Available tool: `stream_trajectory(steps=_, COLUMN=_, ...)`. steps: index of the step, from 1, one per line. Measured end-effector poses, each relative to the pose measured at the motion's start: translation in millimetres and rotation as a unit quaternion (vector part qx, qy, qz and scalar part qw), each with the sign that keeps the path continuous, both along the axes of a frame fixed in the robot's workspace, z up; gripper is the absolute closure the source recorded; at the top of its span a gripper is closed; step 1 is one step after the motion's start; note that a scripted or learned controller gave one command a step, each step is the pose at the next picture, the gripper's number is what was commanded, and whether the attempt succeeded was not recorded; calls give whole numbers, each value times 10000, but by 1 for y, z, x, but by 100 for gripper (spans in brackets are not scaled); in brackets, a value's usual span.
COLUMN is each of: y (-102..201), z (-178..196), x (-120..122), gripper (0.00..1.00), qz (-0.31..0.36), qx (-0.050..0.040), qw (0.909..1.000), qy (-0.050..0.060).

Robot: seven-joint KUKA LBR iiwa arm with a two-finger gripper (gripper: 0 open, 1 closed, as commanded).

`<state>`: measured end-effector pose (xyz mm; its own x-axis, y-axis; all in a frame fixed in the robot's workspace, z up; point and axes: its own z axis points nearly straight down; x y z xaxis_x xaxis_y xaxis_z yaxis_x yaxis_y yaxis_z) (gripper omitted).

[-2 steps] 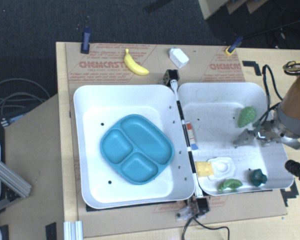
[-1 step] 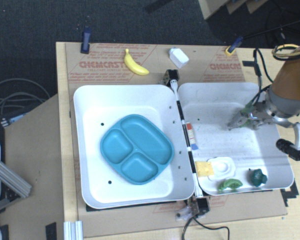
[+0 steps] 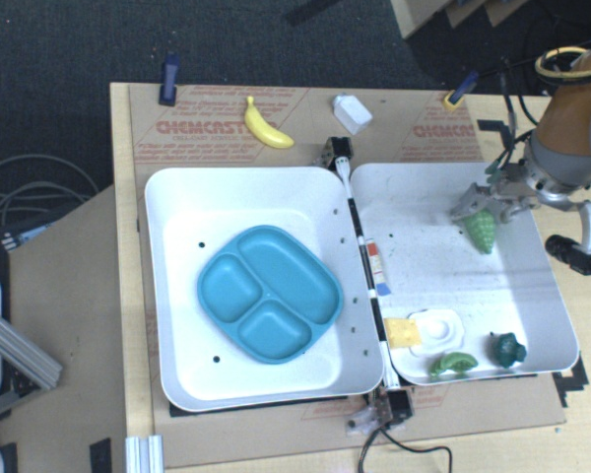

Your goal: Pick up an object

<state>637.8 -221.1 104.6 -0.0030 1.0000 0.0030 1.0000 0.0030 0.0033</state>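
Camera view: a cardboard-topped bench [image 3: 207, 131] bears two white bins. The left bin [image 3: 177, 215] holds a blue divided plate [image 3: 268, 292]. At upper right, over the right bin [image 3: 532, 294], the gripper [image 3: 492, 210] pinches a green object [image 3: 482, 232] between narrowed fingers.

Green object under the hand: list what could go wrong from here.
1. The hand sits right over the green object in the right bin; the view does not show a grip, so it may lift away without it.
2. Both are near the bin's far wall, so a push could wedge the object against it.
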Motion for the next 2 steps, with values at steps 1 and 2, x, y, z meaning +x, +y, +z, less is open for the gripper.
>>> stream_trajectory(steps=1, y=-2, z=10, x=0, gripper=100, qz=1, qx=-23, qw=10000, qy=-7)
stream_trajectory(steps=2, y=69, z=160, x=22, gripper=100, qz=-4, qx=-18, qw=10000, qy=-16)
